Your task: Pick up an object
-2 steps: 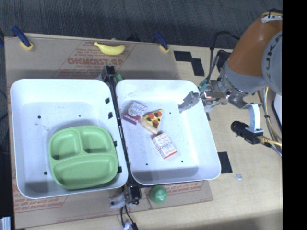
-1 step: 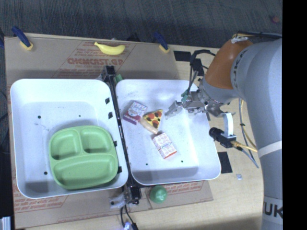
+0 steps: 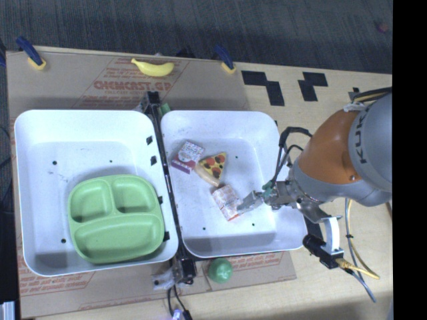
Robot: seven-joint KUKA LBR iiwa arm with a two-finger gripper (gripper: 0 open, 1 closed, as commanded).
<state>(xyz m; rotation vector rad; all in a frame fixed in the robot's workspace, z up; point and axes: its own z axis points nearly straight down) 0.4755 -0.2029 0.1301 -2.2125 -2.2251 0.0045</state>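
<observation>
The right bin [image 3: 267, 129] holds three small things: a pink-and-white wrapped packet [image 3: 189, 155], a toy pizza slice [image 3: 213, 166], and a clear wrapped package with red print [image 3: 225, 201]. My gripper [image 3: 249, 201] reaches in low from the right, its tip at the right edge of the clear package, touching or nearly touching it. The grey-and-orange arm [image 3: 337, 159] hangs over the bin's right rim.
A green divided plate [image 3: 117, 216] lies in the left bin [image 3: 40, 132]. A yellow toy banana [image 3: 153, 66] rests on the cardboard behind the bins. A green ball [image 3: 219, 270] sits in front of the right bin. Blue clamps hold the cardboard's back edge.
</observation>
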